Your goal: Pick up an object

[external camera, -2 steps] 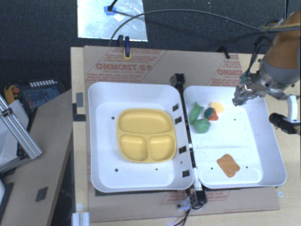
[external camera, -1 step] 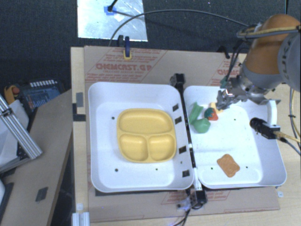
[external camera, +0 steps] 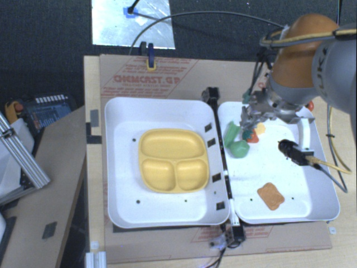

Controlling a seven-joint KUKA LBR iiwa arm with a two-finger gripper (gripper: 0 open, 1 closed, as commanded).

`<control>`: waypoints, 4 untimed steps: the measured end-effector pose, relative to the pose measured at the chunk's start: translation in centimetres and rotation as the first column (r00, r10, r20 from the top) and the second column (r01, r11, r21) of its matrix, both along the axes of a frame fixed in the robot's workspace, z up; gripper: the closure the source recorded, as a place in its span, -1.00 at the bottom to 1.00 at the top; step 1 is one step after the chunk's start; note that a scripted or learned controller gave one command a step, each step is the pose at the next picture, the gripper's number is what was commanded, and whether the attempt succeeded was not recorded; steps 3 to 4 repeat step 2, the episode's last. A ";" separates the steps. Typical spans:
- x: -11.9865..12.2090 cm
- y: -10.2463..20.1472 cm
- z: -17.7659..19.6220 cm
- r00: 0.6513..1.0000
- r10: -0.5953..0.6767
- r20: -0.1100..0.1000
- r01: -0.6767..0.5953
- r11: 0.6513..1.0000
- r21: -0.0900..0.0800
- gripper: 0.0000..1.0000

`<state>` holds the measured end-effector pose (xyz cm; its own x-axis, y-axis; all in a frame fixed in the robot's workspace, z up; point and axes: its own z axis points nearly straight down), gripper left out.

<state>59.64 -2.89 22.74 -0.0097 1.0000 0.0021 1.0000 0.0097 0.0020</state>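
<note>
The end effector hangs low in the right bin, just beside the green object; whether it is spread, I cannot tell. To grasp well, it should centre over that piece, clear of the orange bits.

Grey KUKA arm w/ orange band above wrist is seen reaching in from the view's right, bent downward at a slant. The metal two-finger gripper is pointed down & leftward, positioned low. Finger state can't be made out.
</note>
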 end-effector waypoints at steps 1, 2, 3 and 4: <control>-2.0 5.2 0.8 1.000 0.000 -0.002 0.000 1.000 0.000 1.00; -2.9 11.3 0.8 1.000 0.001 -0.001 -0.001 1.000 0.000 1.00; -2.9 11.3 0.8 1.000 0.001 -0.001 -0.001 1.000 0.000 1.00; -2.9 11.3 0.8 1.000 0.001 -0.001 -0.001 1.000 0.000 1.00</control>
